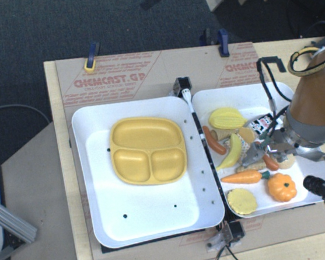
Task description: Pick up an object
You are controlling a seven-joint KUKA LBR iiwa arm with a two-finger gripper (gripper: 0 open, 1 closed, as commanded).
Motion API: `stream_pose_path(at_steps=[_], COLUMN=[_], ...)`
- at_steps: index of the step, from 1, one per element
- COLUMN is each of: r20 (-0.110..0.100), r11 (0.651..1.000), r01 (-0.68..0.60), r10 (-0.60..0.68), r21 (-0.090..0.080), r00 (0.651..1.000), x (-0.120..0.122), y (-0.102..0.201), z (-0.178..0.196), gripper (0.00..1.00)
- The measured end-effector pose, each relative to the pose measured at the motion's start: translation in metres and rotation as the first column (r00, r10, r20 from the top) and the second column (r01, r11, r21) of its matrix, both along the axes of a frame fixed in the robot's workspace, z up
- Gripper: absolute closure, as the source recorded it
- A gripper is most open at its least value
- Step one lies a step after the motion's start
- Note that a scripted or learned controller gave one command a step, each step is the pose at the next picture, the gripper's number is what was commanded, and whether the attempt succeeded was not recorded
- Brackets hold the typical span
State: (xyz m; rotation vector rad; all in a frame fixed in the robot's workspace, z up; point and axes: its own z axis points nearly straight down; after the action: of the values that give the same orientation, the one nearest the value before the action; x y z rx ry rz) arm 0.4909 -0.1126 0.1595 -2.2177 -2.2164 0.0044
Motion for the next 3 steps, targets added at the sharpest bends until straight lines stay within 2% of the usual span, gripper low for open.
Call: stream_pose_path(at_steps=[1,2,3], r20=[-0.001,0.017,0.026], r11=[1.000,1.000,1.000], r01=[0.001,-0.002,0.000], r10=[-0.001,0.002,0.000], r21=[0.000,0.003,0.000], r00=[1.000,1.000,1.000], x=[-0.011,-0.006,-0.003], y=[-0.002,0.001,-0.001], z=[-0.051,-0.070,-0.056], gripper=[0.00,0.00,1.00])
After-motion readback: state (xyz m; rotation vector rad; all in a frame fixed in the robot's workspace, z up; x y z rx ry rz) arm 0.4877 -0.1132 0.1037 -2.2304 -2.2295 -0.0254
